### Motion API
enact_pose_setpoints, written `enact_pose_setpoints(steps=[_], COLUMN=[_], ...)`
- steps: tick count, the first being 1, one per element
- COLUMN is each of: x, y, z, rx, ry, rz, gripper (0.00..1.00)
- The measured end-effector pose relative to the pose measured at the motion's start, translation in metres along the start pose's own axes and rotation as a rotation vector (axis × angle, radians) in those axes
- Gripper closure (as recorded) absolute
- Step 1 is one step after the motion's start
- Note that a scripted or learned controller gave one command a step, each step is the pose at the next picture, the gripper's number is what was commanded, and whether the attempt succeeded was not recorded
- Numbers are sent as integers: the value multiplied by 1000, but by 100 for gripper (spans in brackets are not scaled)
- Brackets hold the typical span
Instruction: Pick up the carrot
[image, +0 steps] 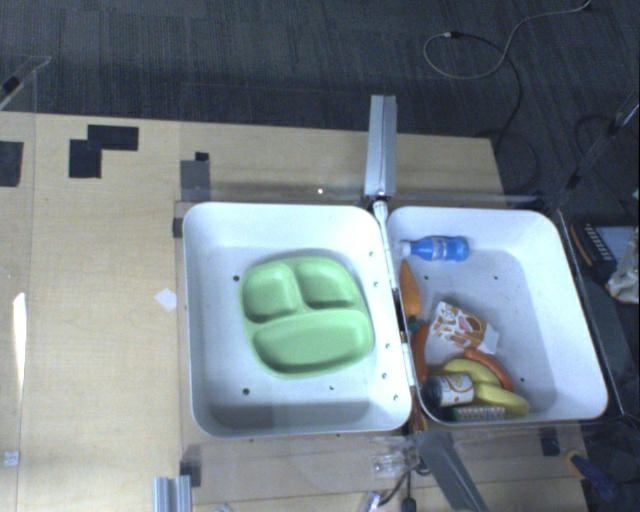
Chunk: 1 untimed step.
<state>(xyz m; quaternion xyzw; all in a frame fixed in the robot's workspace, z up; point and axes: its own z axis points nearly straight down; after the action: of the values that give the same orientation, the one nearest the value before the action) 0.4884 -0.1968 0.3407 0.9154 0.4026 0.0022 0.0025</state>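
Note:
The carrot (410, 290) is a slim orange root lying lengthwise along the left wall of the right bin (560, 300), just below a blue and white bottle (437, 249). Its lower end runs toward a small printed snack carton (459, 328).
The left bin (205, 330) holds a green divided plate (305, 315). In the right bin's near corner lie a banana (492, 390), a dark can (452, 392) and another orange piece (490, 362). A metal post (381, 150) stands between the bins at the back.

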Motion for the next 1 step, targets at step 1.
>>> enact_pose_setpoints(steps=[1], x=[38], y=[28], z=[125], rx=[5], ry=[-1], rz=[-121], gripper=[100])
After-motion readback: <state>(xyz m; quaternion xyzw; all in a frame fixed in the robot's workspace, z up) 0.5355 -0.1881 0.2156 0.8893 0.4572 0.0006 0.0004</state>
